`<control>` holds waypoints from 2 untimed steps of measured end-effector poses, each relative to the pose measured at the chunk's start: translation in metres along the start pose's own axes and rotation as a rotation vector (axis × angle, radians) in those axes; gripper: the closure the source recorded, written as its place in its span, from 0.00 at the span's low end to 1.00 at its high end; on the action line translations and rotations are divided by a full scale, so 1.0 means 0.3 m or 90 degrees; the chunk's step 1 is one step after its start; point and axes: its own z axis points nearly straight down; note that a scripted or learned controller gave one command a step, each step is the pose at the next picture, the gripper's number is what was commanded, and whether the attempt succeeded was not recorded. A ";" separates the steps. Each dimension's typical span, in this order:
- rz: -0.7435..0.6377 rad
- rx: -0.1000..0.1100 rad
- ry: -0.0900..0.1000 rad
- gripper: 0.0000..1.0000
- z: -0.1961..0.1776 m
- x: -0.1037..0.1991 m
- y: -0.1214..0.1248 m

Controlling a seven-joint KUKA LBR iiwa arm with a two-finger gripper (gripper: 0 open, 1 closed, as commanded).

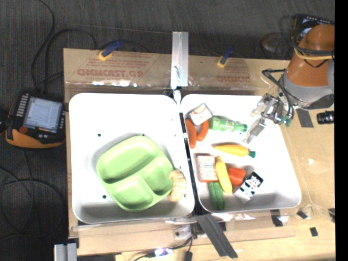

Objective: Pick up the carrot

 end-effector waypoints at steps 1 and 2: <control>0.029 -0.005 -0.003 0.00 0.255 0.221 0.108; 0.180 -0.006 -0.004 0.00 0.254 0.362 -0.122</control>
